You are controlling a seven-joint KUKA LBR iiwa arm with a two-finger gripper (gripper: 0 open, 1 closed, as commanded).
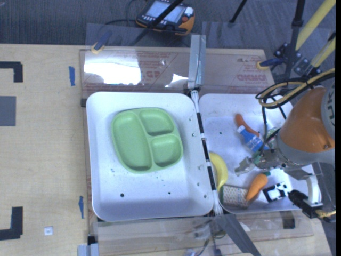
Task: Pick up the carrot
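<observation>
Left bin (101,111): contains one green divided plate (147,139) with three compartments, lying flat near the bin centre.

Right bin (224,108): contains four items.
1. Carrot (257,186), at the near side of the bin, just below my pincer (249,165).
2. Banana (219,167), against the bin's left wall, beside the divider between the two bins.
3. Blue and orange object (247,131), toward the far side of the bin, above my pincer in the view.
4. Speckled grey block (232,195), at the near left corner; its right end touches or nearly touches the carrot's lower end.

Carrot orientation: the long axis runs on a diagonal, from lower left to upper right in the view. The narrower end points lower left, toward the speckled block. The thicker end points upper right, toward my wrist.

Carrot appearance: plain orange, short, tapered, smooth surface.

Pincer state: I cannot tell whether it is open or closed. It sits over the right bin, just above the carrot's upper end, with the carrot lying outside it.
</observation>
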